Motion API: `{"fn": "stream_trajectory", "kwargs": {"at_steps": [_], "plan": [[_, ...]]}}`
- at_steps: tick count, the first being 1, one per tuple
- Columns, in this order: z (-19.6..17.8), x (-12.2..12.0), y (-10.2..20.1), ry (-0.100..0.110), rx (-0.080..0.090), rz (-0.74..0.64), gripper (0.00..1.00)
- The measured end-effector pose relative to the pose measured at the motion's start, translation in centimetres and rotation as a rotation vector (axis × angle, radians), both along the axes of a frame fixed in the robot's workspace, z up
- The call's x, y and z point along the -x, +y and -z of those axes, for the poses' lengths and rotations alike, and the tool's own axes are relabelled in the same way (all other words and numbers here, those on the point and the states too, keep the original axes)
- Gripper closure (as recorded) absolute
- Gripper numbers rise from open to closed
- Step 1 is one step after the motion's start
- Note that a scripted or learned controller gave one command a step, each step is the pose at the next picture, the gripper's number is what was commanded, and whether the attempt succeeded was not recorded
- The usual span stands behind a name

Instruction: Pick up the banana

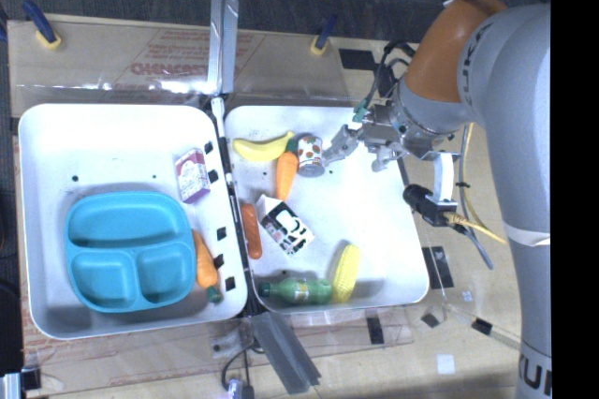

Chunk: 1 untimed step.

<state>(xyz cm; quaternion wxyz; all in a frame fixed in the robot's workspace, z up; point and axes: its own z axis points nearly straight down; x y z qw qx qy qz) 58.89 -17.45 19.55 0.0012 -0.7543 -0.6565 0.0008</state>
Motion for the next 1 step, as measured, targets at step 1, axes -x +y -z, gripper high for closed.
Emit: {"fn": "stream_trajectory", "kwargs": {"at_steps": [1], "plan": [[5.7, 6.56, -2.87, 0.003, 0.0, 0.136, 0.0]]}}
